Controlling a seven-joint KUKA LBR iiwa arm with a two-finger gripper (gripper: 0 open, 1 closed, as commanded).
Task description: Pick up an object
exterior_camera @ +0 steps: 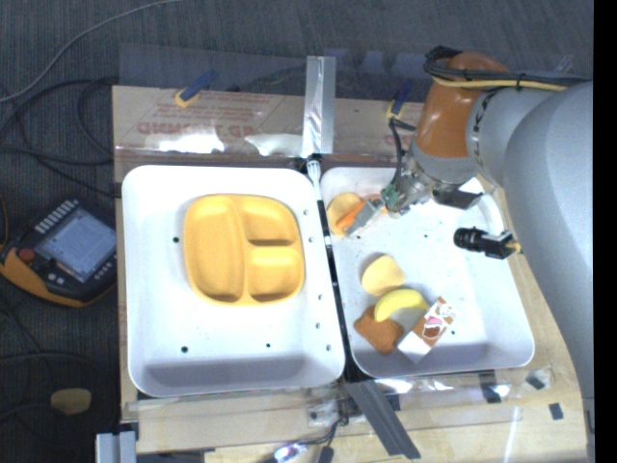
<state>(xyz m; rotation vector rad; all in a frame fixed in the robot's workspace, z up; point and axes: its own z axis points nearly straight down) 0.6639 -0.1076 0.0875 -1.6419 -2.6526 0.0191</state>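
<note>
**Jaws.** On the grey and orange arm (453, 114), set low in the far corner of the right bin (487, 292), slanting toward the wall shared by the two bins. How wide they stand cannot be told, and nothing can be seen held between them.

**Orange piece** (340, 207). Likely target. It lies just beside the jaw tips, between them and the shared wall. Whether it touches the tips cannot be told.

**Pale yellow piece** (382, 272). Apart from the jaws, on their camera side, lying alone on the bin floor.

**Yellow-green wedge** (399, 304). Further from the jaws along the same line, resting against the two items below.

**Brown lump** (377, 334). Touching the wedge on the side away from the jaws.

**Small white and red carton** (435, 323). Tilted, beside the wedge, well apart from the jaws.

**Yellow divided plate** (243, 247). Across the shared wall from the jaws, in the middle of the left bin (154, 297).

**Bench** (145, 114). Carries both bins.

**Handling note (judgement).** The step in hand looks like the approach to the orange piece. Room is tight there, so one jaw should be slid into the gap between piece and wall. The piece should be centred before closing. The lift should go straight up, clear of the rim. If that gap proves too narrow, the pale yellow piece offers open floor on every side.
</note>
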